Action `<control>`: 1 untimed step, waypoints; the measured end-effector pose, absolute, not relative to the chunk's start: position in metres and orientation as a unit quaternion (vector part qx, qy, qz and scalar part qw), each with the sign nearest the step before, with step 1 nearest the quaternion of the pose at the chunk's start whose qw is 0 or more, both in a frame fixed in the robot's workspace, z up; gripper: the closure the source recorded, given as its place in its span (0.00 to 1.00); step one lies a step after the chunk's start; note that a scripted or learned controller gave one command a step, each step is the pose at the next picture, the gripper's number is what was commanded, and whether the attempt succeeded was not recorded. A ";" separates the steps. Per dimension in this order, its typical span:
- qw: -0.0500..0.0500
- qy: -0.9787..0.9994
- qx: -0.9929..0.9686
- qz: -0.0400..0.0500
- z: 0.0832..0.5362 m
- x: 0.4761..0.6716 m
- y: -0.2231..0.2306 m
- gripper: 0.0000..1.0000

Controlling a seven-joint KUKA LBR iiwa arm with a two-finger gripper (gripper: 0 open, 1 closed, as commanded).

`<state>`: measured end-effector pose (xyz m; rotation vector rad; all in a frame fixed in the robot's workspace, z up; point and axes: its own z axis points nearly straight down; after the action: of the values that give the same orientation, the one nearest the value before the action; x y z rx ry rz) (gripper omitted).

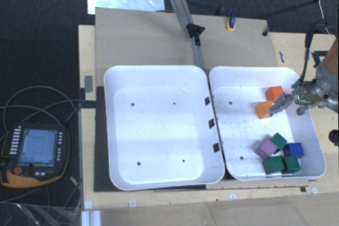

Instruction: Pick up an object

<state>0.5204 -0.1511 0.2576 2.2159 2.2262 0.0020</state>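
The hand reaches into the right bin, fingertips at an orange block; I cannot tell whether it grips.

The arm is cut off by the right edge, leaving its upper part unseen. The pincer covers part of the nearer of 2 orange blocks, and its fingertips are too small and blurred to judge. The near-left tabletop runs off the bottom edge.
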 end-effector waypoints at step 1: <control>0.001 0.708 0.706 0.001 0.258 0.521 -0.151 0.00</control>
<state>0.5206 -0.1511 0.2578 2.2168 2.2244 0.0029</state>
